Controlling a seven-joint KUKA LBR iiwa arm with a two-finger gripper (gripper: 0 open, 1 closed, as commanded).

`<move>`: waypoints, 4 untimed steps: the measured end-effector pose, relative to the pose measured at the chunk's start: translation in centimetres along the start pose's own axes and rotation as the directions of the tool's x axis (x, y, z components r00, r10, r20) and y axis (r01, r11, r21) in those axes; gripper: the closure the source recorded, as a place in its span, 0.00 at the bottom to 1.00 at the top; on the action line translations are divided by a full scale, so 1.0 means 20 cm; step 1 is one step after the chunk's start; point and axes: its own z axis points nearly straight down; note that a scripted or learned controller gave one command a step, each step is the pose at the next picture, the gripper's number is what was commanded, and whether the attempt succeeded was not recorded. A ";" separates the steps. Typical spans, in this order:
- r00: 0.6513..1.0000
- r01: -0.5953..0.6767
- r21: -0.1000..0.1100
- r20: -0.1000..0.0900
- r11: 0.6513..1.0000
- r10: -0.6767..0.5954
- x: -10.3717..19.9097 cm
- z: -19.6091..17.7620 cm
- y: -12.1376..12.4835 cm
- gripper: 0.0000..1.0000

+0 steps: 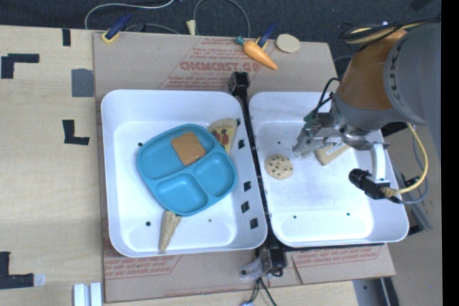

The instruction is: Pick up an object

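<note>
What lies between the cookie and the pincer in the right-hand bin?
In the camera view, just bare white bin floor separates the cookie from the pincer. A tan block sits on the pincer's far side, not between them.

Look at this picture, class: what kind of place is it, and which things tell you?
Probably a robot test lab: a robot arm reaches over two white bins holding toy food, such as a cookie and a blue plate.

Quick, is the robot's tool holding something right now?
The grey two-finger tool: it cannot be told; it sits low in the right white bin.
</note>
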 end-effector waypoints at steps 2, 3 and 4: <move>1.000 -0.005 0.002 0.003 1.000 0.005 -0.02 -0.09 0.00 1.00; 1.000 -0.015 -0.006 0.010 1.000 0.015 -0.47 -0.42 -0.06 1.00; 1.000 -0.003 0.000 0.004 1.000 0.003 -0.23 -0.19 0.15 1.00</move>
